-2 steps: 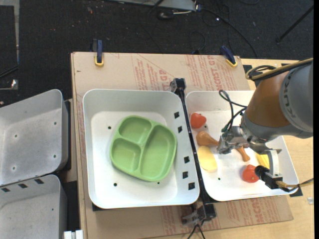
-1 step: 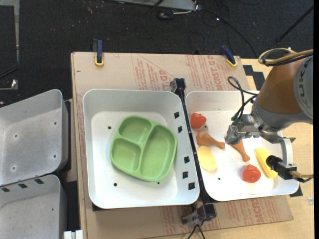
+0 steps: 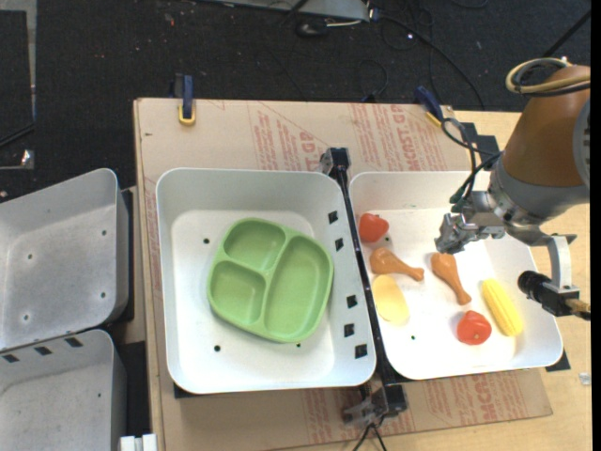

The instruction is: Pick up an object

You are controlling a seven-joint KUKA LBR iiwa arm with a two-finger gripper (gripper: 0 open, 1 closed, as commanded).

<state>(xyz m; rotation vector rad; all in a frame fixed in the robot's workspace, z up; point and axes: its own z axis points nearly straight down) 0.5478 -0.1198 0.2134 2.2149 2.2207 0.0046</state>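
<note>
Jaws cannot be read from your overhead camera: the gripper (image 3: 454, 236) hangs at the right of the frame over the right bin (image 3: 413, 360), its tip a dark cluster just above the upper end of a toy chicken drumstick (image 3: 451, 277), and you cannot tell whether it touches. Nothing is seen held. You see the grey arm (image 3: 549, 163) with its orange band entering from the right edge. Left of that drumstick lies a second drumstick (image 3: 395, 266), with a red tomato (image 3: 374, 226) above it near the bin's left wall and a pale yellow piece (image 3: 391, 299) below it. Toward the lower right, a second red tomato (image 3: 473, 328) sits just beside a yellow corn cob (image 3: 502, 306). At centre frame, your left bin (image 3: 188, 346) carries a green three-compartment plate (image 3: 270, 279).
</note>
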